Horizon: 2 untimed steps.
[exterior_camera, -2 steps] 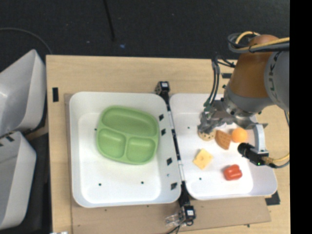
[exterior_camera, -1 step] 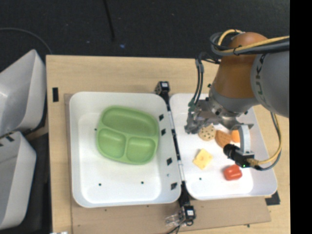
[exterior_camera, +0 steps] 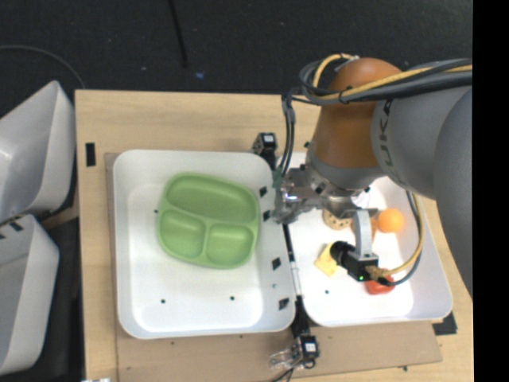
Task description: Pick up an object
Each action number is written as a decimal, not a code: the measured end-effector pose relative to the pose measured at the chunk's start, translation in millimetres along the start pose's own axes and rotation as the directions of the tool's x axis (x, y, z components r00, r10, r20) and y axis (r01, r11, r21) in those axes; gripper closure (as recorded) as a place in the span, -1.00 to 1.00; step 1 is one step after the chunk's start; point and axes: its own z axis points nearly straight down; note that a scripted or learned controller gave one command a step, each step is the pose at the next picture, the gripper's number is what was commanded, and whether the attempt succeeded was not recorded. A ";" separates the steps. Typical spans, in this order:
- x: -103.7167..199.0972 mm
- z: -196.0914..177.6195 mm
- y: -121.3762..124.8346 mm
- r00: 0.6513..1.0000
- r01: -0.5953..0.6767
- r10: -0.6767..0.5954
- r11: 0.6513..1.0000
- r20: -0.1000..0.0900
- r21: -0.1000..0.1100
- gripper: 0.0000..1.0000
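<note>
The right bin holds three small items. One red piece lies nearest, close to the front rim. One yellow block sits left of it, near the wall shared with the left bin. One orange ball lies farther back. The gripper hangs over the shared wall, and its state cannot be told. The left bin holds one green divided plate, with bare floor along the front.
</note>
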 end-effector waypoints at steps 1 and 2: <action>52.7 -5.4 -20.9 1.000 0.001 -0.001 1.000 -0.001 0.001 1.00; 49.0 -5.3 -20.1 1.000 -0.005 0.005 1.000 0.001 0.000 -1.00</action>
